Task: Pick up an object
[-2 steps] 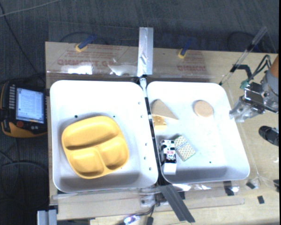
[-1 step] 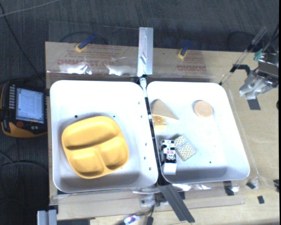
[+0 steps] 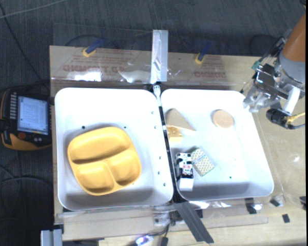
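**Gripper off the right bin's upper right corner, objects lying in the bins**

Arm enters at the upper right of the frame, orange band at the top right edge. The gripper sits just outside the upper right corner of the right bin, over the bare bench. Whether it is spread or pressed together cannot be told from this angle; nothing is seen in it.

Right bin contents: a round tan disc in the upper right part, near the gripper but apart from it. A tan wedge-shaped piece lies upper left, close to the divider between the bins. Lower down, a small patterned packet, tilted, touches or nearly touches a small black, white and red printed box to its left. A white card-like piece lies just below the box, at the bin's lower rim.

Left bin: a yellow compartment tray, three sections, lying flat in the lower middle.

Far left of the frame, on the dark floor: a handheld pendant with a lit screen.
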Robot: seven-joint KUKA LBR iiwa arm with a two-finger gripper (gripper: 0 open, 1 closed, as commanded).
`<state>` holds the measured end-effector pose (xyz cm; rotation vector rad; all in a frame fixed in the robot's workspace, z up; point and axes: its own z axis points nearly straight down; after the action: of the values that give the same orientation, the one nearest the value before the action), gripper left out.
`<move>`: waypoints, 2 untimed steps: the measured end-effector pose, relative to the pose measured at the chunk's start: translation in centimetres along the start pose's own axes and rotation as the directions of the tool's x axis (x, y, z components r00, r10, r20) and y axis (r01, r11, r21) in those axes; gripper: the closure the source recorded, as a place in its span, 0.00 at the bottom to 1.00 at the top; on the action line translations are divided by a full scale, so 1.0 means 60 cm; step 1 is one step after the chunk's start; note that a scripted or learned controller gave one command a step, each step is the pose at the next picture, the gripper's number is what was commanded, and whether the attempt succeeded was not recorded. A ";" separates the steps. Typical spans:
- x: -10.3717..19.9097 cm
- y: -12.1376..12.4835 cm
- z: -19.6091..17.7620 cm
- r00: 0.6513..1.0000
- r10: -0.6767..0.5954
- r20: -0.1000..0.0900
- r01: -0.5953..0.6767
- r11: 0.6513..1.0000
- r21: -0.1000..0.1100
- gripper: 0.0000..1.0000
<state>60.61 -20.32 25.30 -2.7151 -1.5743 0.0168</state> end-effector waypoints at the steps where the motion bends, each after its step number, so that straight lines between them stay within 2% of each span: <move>1: 0.004 -0.020 -0.049 0.997 0.082 -0.001 -0.082 0.997 0.000 1.00; 2: 0.094 -0.040 -0.018 0.953 0.303 0.000 -0.303 0.953 0.002 1.00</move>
<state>61.31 -14.25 26.34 -2.9246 -1.1388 0.0182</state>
